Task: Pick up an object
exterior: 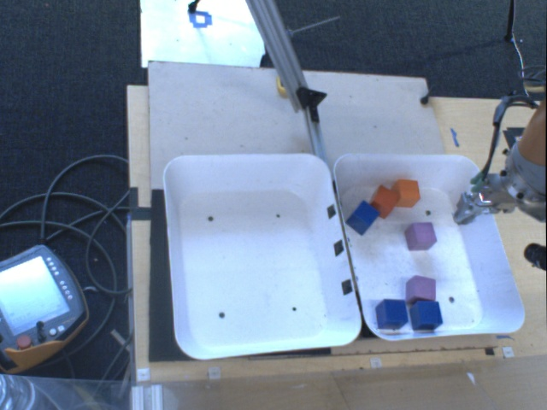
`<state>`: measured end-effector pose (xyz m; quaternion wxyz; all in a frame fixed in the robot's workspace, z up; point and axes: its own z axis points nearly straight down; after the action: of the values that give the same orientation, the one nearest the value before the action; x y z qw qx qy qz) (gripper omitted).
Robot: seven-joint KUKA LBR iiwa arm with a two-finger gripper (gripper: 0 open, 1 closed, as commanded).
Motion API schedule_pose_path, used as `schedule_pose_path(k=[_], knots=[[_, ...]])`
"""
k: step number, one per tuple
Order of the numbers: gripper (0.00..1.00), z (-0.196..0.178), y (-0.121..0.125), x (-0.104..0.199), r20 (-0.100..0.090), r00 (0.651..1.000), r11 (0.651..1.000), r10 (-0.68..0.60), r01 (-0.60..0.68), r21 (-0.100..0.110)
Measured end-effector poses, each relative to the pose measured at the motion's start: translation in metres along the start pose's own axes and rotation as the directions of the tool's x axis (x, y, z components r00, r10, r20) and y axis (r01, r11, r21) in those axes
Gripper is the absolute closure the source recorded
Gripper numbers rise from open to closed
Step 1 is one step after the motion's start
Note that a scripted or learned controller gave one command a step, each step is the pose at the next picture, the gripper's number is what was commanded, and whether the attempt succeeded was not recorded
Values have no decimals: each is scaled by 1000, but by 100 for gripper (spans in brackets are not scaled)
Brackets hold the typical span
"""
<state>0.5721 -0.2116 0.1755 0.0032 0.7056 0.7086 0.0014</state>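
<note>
I see the metal two-finger gripper (466, 209) at the right rim of the right shallow white plastic bin (496, 267); its state I cannot tell. Small purple cube (420, 236) lies near.

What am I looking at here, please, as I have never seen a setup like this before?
This is one camera fixed above a bench, looking down at a slant. Two shallow white bins sit side by side: the left bin and the right bin. In the right bin lie small blocks: two orange blocks, a blue block beside them, two purple blocks, and two more blue blocks near the front. The robot arm reaches in from the right; its gripper hangs over the right bin's edge, holding nothing visible.
</note>
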Motion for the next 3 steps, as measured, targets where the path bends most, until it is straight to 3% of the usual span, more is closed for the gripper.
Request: schedule_pose_path(k=[1,3], knots=[[100,-55,2,-1,1,1000,1000,0,0,-2],[100,-56,-4,106,-5,1000,1000,-5,5,5]])
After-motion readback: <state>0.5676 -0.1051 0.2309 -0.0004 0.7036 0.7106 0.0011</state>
